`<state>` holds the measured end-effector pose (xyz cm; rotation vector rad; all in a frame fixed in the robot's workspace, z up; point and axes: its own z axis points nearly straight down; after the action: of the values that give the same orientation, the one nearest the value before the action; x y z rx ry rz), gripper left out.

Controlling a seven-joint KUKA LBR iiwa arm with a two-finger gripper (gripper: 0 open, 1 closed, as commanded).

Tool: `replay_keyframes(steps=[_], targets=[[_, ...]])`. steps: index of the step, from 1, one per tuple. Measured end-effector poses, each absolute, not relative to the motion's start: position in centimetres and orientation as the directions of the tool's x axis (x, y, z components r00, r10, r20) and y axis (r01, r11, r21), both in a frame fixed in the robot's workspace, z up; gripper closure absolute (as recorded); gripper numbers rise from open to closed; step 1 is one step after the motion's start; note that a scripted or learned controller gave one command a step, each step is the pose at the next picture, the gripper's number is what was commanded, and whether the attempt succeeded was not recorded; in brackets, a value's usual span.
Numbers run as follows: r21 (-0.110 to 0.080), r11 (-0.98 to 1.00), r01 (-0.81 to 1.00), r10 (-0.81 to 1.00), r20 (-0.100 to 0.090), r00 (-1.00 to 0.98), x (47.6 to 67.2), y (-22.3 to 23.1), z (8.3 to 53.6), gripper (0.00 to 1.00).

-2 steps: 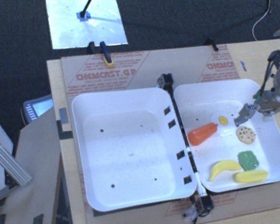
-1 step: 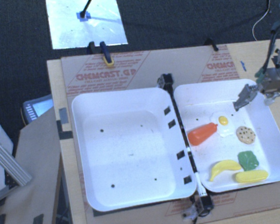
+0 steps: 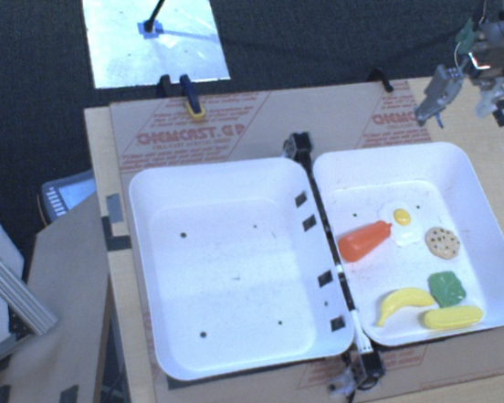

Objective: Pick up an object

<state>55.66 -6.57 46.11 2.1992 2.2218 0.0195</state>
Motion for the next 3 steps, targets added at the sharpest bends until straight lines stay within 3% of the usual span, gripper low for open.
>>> replay_keyframes(steps=[1,2,3], targets=[[0.008,0.009,1.000,1.000,-0.002,-0.009,55.5,-6.9,46.5,1.00],[0.008,0.008,1.000,1.000,0.001,-0.008,53.2,-1.3,53.9,1.00],[-0.002,0.009,1.000,1.000,0.001,-0.009,49.2,3.7,49.5,1.00]])
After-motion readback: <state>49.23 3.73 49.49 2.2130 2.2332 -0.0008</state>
